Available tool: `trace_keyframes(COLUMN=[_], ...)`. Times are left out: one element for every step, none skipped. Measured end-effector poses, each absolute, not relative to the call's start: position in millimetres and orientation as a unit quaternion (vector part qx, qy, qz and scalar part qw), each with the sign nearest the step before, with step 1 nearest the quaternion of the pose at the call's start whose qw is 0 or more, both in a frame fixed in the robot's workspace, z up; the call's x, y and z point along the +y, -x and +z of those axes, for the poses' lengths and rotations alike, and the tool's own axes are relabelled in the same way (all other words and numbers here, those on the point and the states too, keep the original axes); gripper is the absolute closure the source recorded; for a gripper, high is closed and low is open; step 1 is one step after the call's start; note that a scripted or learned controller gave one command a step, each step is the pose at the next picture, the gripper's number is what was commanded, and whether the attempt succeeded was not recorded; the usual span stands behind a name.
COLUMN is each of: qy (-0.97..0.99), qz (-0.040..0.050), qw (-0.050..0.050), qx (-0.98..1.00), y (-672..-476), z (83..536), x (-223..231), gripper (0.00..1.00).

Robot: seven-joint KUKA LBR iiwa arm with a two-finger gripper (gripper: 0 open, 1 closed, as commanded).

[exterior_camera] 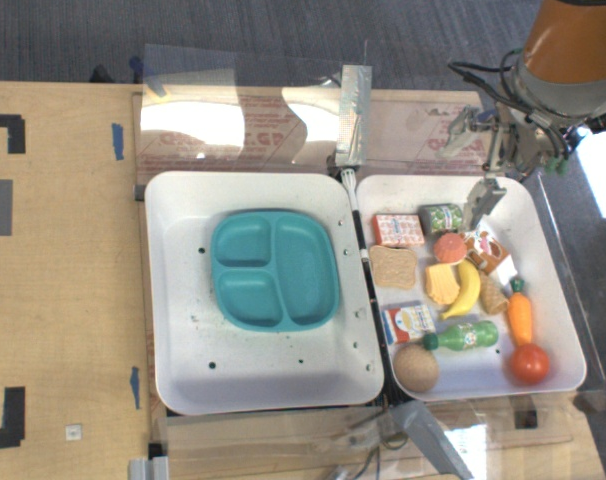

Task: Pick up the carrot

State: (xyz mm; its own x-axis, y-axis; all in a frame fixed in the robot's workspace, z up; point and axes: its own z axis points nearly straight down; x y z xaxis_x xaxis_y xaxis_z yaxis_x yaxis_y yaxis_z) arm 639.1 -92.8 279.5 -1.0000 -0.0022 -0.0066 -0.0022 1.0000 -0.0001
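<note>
The carrot (521, 315) is orange with a small green top and lies near the right wall of the right bin (560, 286), just above a red tomato (529, 364). My gripper (481, 204) hangs over the back of that bin, beside a green packet (443, 217). It is well behind the carrot and a little to its left, apart from it. Nothing shows between its fingers.
The right bin is crowded: a banana (467, 288), cheese (441, 284), bread (393, 266), a red box (397, 229), a green bottle (463, 337), a carton (410, 320) and a brown ball (415, 366). The left bin (173, 308) holds a teal divided plate (276, 268).
</note>
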Motion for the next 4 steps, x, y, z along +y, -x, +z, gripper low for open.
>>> trace_keyframes(qy=[0.019,0.210,0.161,0.160], qz=[0.0002,0.0011,-0.0051,-0.0036], qw=[-0.001,-0.001,0.016,0.014], qx=[1.000,0.978,0.987,0.987], y=[-584.1,-518.1,-509.4,-507.8], z=[201,125,97,103], x=[-141,-195,-188,-187], gripper=[0.00,0.00,0.00,1.00])
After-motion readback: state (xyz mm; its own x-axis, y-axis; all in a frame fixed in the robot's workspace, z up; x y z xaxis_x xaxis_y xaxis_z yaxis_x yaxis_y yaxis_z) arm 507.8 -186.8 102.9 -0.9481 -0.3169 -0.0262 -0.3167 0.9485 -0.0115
